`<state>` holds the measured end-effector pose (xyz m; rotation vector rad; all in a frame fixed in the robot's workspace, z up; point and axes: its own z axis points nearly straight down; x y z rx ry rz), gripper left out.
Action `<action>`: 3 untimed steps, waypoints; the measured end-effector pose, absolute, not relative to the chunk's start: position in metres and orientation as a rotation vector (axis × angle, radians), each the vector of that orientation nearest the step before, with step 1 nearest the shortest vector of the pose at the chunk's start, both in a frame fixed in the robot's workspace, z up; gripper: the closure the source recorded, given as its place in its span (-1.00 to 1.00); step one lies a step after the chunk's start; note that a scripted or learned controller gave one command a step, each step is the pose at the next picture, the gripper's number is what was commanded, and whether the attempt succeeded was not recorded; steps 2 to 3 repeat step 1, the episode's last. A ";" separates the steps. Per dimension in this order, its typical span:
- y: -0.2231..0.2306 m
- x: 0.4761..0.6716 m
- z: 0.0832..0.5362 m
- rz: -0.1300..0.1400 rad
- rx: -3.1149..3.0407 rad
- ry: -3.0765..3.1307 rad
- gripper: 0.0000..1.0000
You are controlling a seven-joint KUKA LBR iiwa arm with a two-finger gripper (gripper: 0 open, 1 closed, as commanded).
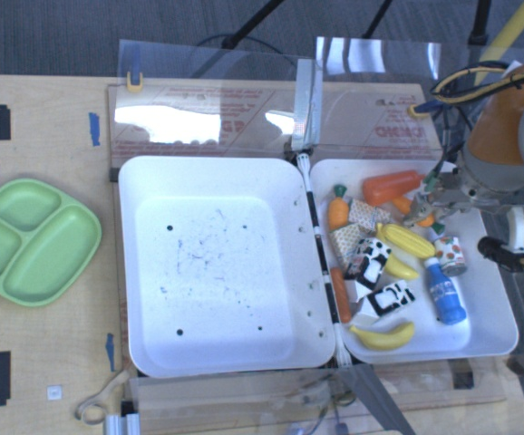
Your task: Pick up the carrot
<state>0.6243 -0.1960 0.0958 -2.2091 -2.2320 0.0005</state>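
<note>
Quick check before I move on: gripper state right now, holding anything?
Gripper: over the far part of the right bin, beside the orange block; open or closed cannot be told. The carrot lies apart from it, by the divider.

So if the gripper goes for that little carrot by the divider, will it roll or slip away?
The carrot looks rounded and tapered, so it would likely roll or pivot if nudged. Its surface looks smooth, probably plastic, so fingers may slip toward the narrow end. It lies against the right bin wall beside other toys, which may limit where it rolls.
</note>
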 end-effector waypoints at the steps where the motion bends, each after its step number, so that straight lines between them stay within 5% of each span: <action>1: -0.163 0.608 0.167 -0.002 -2.324 -2.117 1.00; 3: -0.163 0.608 0.167 -0.002 -2.324 -2.117 1.00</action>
